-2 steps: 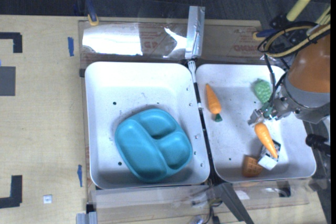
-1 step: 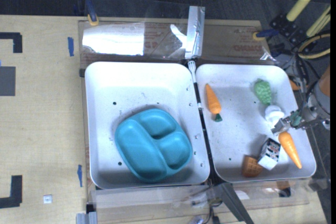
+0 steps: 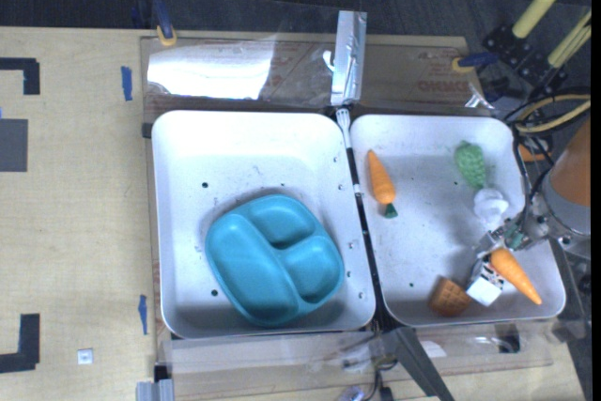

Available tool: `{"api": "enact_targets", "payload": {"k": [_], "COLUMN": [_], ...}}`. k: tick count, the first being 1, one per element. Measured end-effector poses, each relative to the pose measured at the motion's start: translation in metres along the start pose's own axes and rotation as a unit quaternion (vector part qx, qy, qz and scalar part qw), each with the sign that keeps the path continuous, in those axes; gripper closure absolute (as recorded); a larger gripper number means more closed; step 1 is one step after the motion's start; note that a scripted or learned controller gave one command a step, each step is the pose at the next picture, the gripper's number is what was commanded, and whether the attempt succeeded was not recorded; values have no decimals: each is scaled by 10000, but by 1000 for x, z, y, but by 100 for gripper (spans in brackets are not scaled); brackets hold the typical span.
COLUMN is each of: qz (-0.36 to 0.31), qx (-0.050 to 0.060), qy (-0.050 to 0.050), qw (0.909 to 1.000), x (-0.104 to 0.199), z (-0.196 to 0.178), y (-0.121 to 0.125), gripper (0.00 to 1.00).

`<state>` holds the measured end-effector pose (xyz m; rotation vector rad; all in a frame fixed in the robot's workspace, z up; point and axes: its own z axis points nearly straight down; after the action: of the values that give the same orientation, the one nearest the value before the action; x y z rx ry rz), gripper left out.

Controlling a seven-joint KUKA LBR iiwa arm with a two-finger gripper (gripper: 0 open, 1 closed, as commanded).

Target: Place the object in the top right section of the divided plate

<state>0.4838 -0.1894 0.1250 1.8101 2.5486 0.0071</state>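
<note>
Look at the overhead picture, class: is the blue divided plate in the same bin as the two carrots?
No: the blue divided plate lies in the left bin, while both carrots lie in the right bin.

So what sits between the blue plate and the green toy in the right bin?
In the camera view, the bins' shared rim and a toy carrot lie between the plate and the green toy; the rest is bare bin floor.

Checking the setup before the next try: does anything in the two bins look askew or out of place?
Mostly tidy. The blue divided plate sits rotated in the left bin, its sections not square with the walls. In the right bin, a carrot and a green piece lie apart, while other items crowd the lower right corner near the hand.
</note>
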Motion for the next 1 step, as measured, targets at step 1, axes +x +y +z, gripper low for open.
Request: {"api": "enact_targets", "payload": {"k": [1], "qz": [-579], "qx": [34], "qy": [40], "qw": [9983], "x": [-30], "z": [-1], "y": [-13], "gripper": [100]}}
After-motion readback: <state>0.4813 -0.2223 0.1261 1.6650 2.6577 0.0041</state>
